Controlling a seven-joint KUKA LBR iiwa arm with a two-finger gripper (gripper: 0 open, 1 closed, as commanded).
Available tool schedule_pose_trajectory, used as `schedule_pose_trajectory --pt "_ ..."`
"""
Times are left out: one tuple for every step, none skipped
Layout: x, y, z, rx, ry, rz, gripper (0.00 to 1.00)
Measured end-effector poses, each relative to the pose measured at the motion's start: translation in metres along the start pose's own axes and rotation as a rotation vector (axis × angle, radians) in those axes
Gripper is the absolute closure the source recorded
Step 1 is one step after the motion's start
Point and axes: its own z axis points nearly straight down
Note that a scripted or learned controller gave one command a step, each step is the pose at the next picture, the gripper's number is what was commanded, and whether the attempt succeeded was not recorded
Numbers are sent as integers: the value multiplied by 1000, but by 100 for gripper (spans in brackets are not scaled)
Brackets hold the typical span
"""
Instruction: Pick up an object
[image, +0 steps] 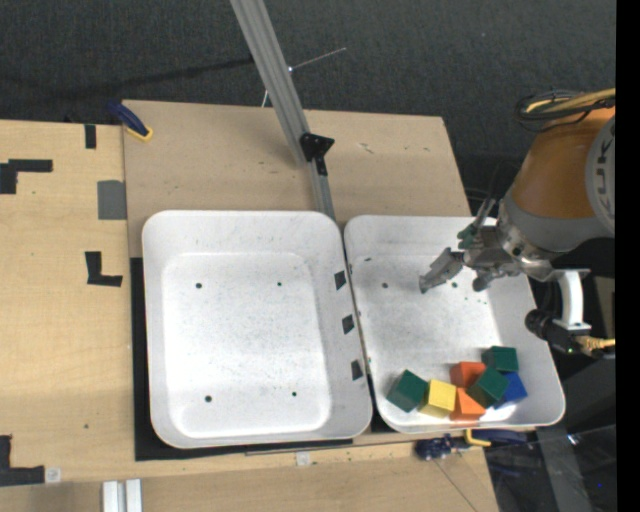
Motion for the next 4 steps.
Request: schedule_pose_trajectory --pt "1 7 47 -1 0 -1 0" --pt "1 4 112 1 0 -1 0" --pt "2 5 99 -4 1 -2 100" --pt "8 8 55 -10 0 -2 100"
